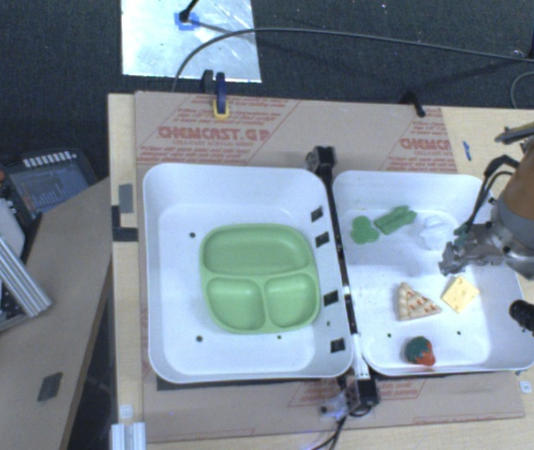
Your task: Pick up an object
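Camera view gives you red print reading "CHEMCAST. G P" on the brown sheet (248, 125) under both bins; the same wording at its far right corner is too slanted to read in full. Your gripper (456, 256) hangs low over the right bin (379, 195), near its right wall, and you cannot tell how it is set. Just beside it, toward the near rim, lies the yellow cheese wedge (460, 294), with nothing gripped as far as you can see. Left of the cheese sits the pizza slice (415, 302), and nearer the rim the red and green strawberry (421, 350). Two green pieces (384, 224) lie toward the far wall. Your left bin (169, 204) carries the green divided plate (258, 277).
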Controlling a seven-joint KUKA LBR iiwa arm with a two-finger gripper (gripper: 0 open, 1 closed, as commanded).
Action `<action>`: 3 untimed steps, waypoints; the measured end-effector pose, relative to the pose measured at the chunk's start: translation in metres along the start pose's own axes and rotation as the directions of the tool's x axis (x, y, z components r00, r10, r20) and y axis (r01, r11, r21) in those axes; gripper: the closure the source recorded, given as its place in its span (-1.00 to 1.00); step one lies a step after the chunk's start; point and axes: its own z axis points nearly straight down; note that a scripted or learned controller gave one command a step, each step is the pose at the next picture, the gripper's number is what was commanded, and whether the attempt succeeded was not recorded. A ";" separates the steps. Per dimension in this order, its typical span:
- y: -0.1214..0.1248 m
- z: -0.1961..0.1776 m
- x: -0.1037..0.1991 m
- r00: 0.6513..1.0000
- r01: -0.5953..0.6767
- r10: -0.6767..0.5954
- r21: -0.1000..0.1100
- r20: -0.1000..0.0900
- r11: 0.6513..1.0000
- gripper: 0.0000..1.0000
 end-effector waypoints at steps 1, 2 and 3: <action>0.005 -0.045 0.005 1.000 0.003 -0.003 -0.002 0.000 1.000 1.00; -0.003 -0.102 0.007 1.000 0.003 -0.003 -0.004 0.000 1.000 1.00; -0.001 -0.156 0.006 1.000 0.003 -0.003 -0.004 0.001 1.000 1.00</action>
